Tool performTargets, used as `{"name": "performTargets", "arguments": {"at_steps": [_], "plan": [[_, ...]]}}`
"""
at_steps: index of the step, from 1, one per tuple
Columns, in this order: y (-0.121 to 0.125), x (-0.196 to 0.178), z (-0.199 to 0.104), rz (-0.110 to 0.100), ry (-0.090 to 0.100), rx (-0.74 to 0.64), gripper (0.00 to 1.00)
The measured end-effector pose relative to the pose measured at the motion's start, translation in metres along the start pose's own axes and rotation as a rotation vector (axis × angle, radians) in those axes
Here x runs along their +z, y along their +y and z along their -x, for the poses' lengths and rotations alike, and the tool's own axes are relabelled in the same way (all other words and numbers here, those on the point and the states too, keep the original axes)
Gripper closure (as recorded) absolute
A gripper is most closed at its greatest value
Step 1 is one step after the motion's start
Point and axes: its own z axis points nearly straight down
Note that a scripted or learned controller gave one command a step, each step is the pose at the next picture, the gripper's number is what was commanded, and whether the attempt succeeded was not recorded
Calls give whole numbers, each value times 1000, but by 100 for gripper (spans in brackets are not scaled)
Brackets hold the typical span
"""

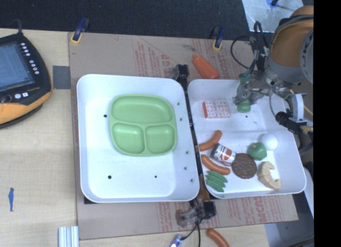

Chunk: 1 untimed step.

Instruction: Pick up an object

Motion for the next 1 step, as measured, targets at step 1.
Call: {"name": "performTargets", "arguments": {"at_steps": [1], "plan": [[8,-52,-93,-1,0,-1,100]]}}
